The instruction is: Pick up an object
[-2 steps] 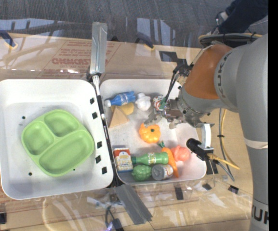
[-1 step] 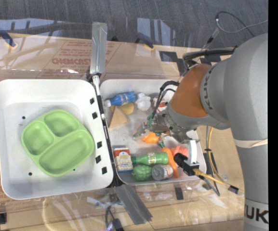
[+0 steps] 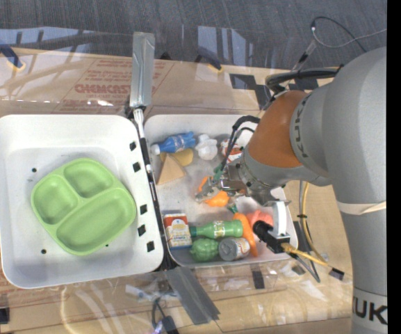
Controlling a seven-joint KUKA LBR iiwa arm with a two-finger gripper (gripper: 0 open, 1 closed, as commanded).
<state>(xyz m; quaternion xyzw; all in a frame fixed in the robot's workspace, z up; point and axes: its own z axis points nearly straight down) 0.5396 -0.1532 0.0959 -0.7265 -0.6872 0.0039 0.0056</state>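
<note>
- The grey arm with its orange band reaches in from the right and bends down over the right white bin [image 3: 186,122], so the two-finger gripper [image 3: 217,186] sits low among the clutter, near the bin's middle.
- Just beneath the gripper lies a small orange plastic piece [image 3: 217,200], carrot-like, rounded and glossy; it seems the likeliest target, being closest to the fingertips.
- Whether the jaws are spread or closed I cannot tell: the metal parts blur together there, and nothing is clearly seen pinched between them.
- The orange piece rests on the bin floor, roughly central, close to the other toys, which leaves little room for the fingers.
- Around it: a blue-and-white plastic bottle [image 3: 176,143] near the far wall, a tan wedge like cheese [image 3: 170,168], a small red-and-white carton [image 3: 177,229], a green bottle with an orange cap [image 3: 217,229], and a dark green can [image 3: 221,250] by the near wall.
- The left white bin [image 3: 12,152] holds 1 lime-green divided plate [image 3: 83,204] with 3 compartments, lying flat and well apart from the arm.
- Judged from this, the pick is at the approach or closing stage, not yet a lift.
</note>
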